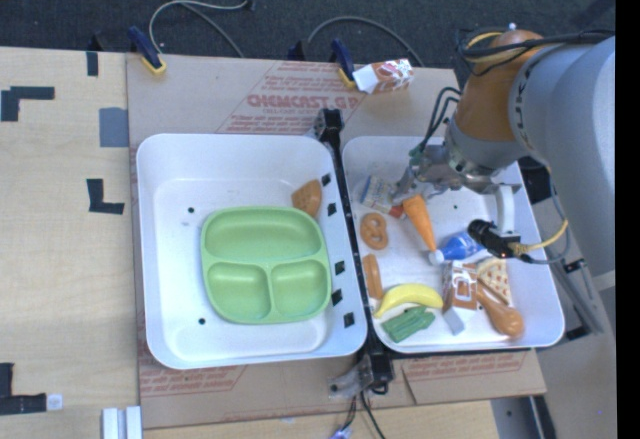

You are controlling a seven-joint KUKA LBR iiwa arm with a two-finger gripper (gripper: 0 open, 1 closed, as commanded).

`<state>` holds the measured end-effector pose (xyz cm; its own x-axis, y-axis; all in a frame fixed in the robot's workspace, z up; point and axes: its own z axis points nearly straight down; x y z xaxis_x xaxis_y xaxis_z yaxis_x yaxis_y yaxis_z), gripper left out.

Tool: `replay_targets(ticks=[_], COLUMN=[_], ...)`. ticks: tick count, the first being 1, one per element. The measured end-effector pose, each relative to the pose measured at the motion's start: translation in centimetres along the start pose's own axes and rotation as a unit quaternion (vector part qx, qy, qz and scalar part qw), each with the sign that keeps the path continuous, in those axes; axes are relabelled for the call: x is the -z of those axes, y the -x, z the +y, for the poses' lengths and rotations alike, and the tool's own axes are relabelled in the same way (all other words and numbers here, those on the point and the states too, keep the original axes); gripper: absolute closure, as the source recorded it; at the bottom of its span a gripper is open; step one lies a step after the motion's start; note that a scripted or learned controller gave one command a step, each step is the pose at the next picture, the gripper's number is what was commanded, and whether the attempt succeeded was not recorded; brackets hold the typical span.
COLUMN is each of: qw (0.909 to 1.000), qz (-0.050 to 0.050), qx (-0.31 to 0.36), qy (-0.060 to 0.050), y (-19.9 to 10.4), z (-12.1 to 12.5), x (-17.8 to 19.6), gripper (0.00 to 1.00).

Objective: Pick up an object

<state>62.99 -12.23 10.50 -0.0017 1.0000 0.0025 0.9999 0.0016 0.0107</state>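
A: Why's the gripper (415,189) parked low in the right bin (545,327)?
B: Prob lining up on the carrot (419,220), just below the jaws. Open or clenched? Can't tell tbh.

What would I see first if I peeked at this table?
Probably the big green plate with three sections, lying in the left white bin. Next, the pile of toy food in the right white bin: a yellow banana near its front and an orange carrot just below the robot's gripper.
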Motion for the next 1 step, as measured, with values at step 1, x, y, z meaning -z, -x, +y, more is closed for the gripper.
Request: replay_targets(ticks=[1], qw=[1.0], qz=[-0.001], qx=[0.001], qy=[-0.004], y=[-4.84], z=[-1.02], x=[8.1], gripper=[1.0])
